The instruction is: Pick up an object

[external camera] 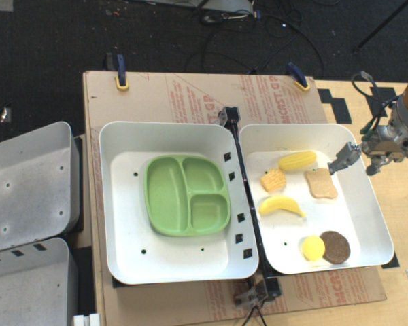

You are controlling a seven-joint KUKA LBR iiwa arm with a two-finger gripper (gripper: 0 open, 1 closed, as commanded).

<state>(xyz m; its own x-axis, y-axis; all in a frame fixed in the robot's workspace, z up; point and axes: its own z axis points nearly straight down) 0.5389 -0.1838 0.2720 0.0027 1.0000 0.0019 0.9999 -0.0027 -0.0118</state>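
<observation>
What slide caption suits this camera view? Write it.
Gripper hovers beside toast in the right bin; green tray sits left.

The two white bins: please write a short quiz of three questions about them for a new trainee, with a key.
1. True or false: the green divided plate lies in the left bin.
2. Which item in the right bin lies nearest the gripper?
A. banana
B. toast slice
C. brown round piece
3. Fill in: the yellow round piece touches the ____ round piece.

Key: 1 true; 2 B; 3 brown.
</observation>
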